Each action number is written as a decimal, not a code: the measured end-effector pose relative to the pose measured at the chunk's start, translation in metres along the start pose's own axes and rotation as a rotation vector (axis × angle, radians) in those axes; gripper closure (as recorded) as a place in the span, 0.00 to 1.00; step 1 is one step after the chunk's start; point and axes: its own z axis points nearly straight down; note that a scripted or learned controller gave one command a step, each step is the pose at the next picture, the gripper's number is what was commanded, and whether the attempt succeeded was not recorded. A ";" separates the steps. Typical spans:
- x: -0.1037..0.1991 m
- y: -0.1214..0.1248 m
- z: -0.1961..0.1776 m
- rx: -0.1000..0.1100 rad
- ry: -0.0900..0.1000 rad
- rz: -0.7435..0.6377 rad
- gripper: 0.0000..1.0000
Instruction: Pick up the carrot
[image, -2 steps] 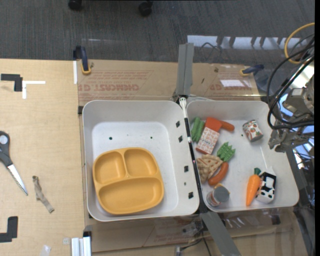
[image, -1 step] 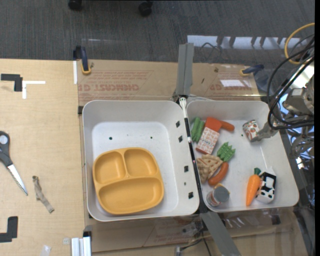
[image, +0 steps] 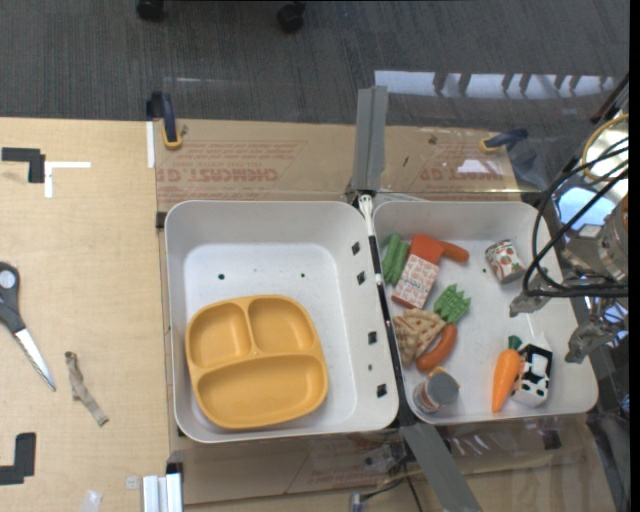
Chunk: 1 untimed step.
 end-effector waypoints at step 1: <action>-0.005 -0.006 0.147 0.004 -0.003 0.218 0.00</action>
